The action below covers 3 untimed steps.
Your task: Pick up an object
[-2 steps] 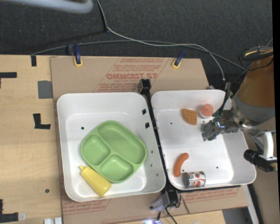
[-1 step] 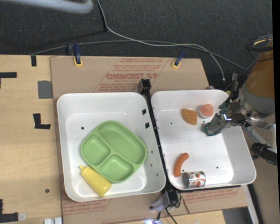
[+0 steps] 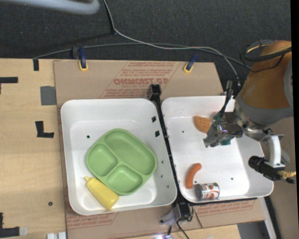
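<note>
The right bin [image 3: 241,160] holds an orange bread-like piece [image 3: 201,122] near its upper middle, a red-orange sausage [image 3: 192,175] lower down and a small can [image 3: 207,191] lying on its side at the front wall. My gripper [image 3: 216,137] hangs over the right bin, just right of and below the orange piece, its dark fingers pointing down-left. Nothing shows between the fingers. The left bin [image 3: 73,119] contains a green divided plate [image 3: 121,161] and a yellow bottle [image 3: 101,191] lying at its front left.
A black divider clamp [image 3: 155,94] sits where the two bins meet at the back. Cables run across the dark backdrop above the cardboard sheet [image 3: 138,77]. The arm's orange band and grey wrist [image 3: 266,88] overhang the right bin's right side.
</note>
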Motion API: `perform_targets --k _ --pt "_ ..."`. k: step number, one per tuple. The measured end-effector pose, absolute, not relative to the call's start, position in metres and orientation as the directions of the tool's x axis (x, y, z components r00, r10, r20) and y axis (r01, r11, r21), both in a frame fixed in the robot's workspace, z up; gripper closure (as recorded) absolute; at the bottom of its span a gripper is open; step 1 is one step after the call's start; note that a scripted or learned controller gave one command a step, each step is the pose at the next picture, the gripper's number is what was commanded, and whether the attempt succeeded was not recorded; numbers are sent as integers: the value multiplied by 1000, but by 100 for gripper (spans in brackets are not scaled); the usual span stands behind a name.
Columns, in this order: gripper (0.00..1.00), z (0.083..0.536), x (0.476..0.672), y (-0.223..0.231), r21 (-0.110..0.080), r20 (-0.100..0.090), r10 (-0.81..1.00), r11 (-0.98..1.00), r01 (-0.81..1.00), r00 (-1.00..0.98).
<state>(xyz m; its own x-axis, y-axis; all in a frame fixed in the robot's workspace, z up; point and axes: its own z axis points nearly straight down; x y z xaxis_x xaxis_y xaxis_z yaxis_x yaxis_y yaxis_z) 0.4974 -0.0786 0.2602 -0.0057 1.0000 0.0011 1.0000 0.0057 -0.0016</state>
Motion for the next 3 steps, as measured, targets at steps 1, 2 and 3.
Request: perform_targets --k 1,2,3 --pt "100 252 502 -36 -3 0 1000 5 1000 -5" --pt "100 253 507 14 -2 1 1000 7 1000 -7" --pt "100 231 522 64 -3 0 1000 6 1000 -6"
